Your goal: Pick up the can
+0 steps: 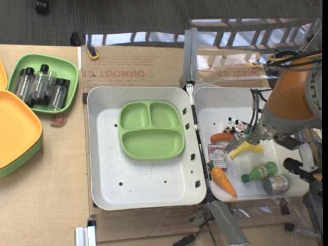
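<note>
Right bin (pixel 205 106): can (pixel 275 184) partly arm-hidden; claw (pixel 239 140) grip unclear over banana (pixel 247 148).

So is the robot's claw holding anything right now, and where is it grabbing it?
I can't tell. The gripper is down among the toys, right by the banana, but its tips are too small to make out. The can lies apart from it.

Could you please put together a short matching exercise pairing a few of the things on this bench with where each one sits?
Things:
1. can
2. divided green plate
3. small bottles
4. carrot

Places:
A. green tray on the bench, far left
B. middle of the left bin
C. near right corner of the right bin, beside the green bottle
D. near left side of the right bin

Pairs: 1-C, 2-B, 3-A, 4-D
</note>
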